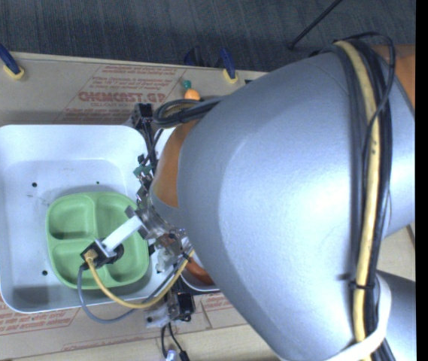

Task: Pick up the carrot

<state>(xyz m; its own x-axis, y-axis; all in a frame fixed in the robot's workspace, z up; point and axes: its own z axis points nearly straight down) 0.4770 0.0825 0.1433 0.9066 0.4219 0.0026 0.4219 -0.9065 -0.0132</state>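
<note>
Carrot (191, 93), my best guess: a small orange piece with a green tip, poking out at the far edge of the arm (289, 201), near a blue clamp (229, 70). I couldn't tell whether it lay in a bin or on the bench, since the arm hid the rest of it. A green plate (71, 224) sat flat in the left bin (18, 149). I judged it a distractor, not in the way.

The arm came in from the right, folded steeply down, and its bulk blocked whatever lay under it. The orange band (170, 173) faced the camera. The gripper (159, 241) hung low by the left bin's right wall, just beside the plate and well apart from the carrot. I couldn't tell if it was open or closed. I judged it was probably off target.
</note>
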